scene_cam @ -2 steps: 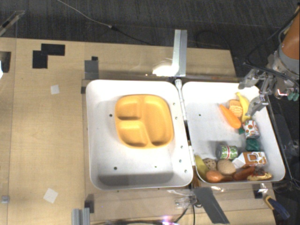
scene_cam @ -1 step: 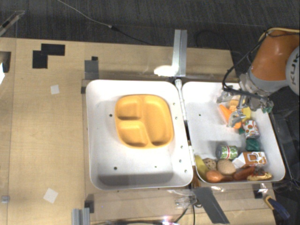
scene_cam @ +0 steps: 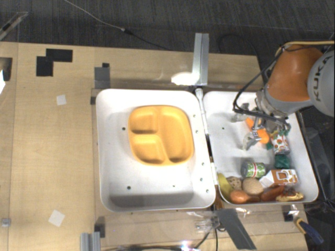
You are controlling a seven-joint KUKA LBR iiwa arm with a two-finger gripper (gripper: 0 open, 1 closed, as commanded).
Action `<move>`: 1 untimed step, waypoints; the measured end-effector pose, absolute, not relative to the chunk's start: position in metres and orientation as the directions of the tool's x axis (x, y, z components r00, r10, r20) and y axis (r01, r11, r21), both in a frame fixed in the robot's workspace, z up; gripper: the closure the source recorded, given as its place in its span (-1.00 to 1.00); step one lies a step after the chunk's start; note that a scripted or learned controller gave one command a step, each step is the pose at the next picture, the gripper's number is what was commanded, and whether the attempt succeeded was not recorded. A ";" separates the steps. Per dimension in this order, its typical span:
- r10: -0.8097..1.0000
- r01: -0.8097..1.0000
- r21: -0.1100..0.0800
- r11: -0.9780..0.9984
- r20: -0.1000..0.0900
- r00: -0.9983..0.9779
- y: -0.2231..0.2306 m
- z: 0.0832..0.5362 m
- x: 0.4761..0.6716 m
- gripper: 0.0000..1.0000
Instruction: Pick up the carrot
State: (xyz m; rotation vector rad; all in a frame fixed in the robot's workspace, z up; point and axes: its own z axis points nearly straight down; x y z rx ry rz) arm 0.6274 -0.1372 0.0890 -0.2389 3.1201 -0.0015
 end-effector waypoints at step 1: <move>-0.158 -0.158 -0.005 0.987 -0.022 -0.987 -0.136 0.103 0.631 1.00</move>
